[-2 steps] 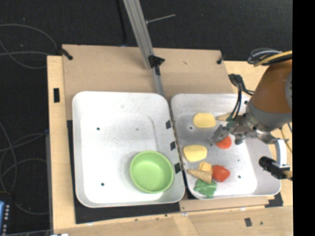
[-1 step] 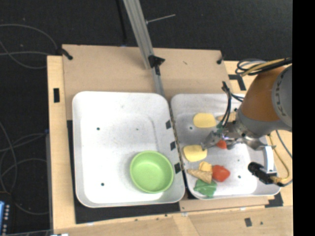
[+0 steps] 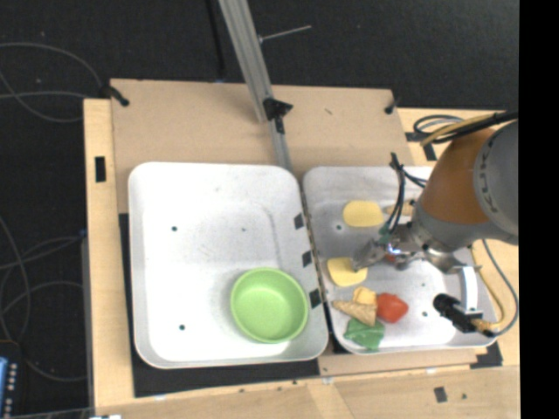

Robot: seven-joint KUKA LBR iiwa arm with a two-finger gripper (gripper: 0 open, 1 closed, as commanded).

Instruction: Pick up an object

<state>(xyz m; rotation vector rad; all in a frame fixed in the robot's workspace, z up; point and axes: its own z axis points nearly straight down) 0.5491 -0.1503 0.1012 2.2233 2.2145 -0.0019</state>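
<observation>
The right bin [image 3: 349, 190] holds several small things. A pale yellow oval piece [image 3: 362, 213] lies near its back. A second yellow piece [image 3: 347, 274] rests by the left wall. Near the front lie a tan cone [image 3: 357, 311], a red piece [image 3: 392, 307] and a green piece [image 3: 364, 333], all close together. My gripper [image 3: 377, 253] reaches in from the right, low over the middle of this bin, just right of and above the second yellow piece. Nothing shows held in it.
A green bowl [image 3: 269, 304] sits at the front right of the left bin [image 3: 175, 208]. A metal pole [image 3: 249, 51] slants down from the top to the bins' shared back edge. The arm's orange band [image 3: 458, 186] hangs over the right bin's right side.
</observation>
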